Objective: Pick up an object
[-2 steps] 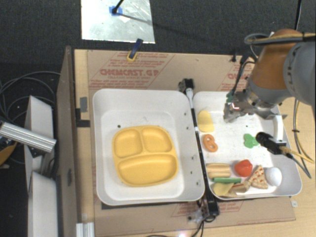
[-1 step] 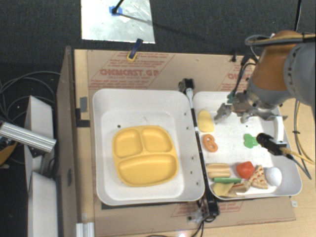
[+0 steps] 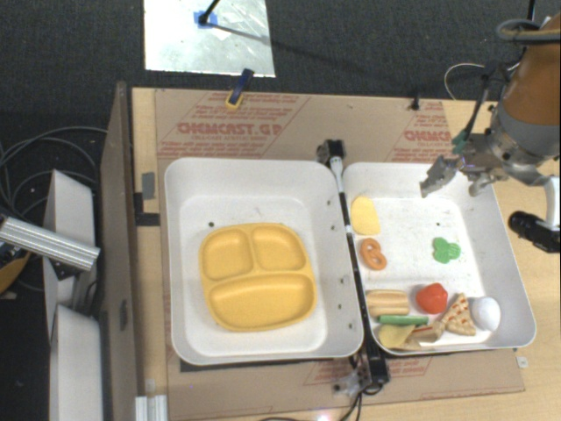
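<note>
Green toy point(image 3: 446, 251) lies alone on the right bin's point(image 3: 504, 235) floor, just right of the pretzel point(image 3: 372, 253), so I judge it the easiest pick: light, stiff plastic, probably slick, best pinched across its middle. From the overhead camera I see my pincer point(image 3: 456, 175) spread and holding nothing, hovering over that bin's far edge, well above the toy.

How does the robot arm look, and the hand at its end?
The arm is grey with an orange band above the wrist. Thin cables loop beside it. The hand is grey metal with two short fingers.
</note>
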`<state>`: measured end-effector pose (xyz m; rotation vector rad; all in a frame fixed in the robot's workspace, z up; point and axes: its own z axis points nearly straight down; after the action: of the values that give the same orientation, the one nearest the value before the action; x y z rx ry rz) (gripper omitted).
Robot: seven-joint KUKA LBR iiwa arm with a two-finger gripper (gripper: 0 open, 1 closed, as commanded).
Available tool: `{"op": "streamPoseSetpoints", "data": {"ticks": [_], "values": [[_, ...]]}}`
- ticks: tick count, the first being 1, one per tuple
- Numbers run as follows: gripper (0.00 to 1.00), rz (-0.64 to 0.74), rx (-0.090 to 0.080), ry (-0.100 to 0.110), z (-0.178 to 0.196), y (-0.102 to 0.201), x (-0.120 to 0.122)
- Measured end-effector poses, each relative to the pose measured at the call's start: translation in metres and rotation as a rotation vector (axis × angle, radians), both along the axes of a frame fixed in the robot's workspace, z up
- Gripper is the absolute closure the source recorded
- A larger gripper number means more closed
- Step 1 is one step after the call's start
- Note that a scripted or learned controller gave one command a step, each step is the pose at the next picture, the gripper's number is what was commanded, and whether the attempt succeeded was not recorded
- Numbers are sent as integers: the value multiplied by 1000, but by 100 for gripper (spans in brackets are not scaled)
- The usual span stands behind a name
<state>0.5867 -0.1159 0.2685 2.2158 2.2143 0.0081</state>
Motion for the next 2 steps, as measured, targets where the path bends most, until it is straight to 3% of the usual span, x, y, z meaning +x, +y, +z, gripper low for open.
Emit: {"op": "streamPoseSetpoints", "data": {"ticks": [1,2], "values": [[0,-3,0,13,-62,-57,3],[0,0,0,7,-189,-72,-15]]}}
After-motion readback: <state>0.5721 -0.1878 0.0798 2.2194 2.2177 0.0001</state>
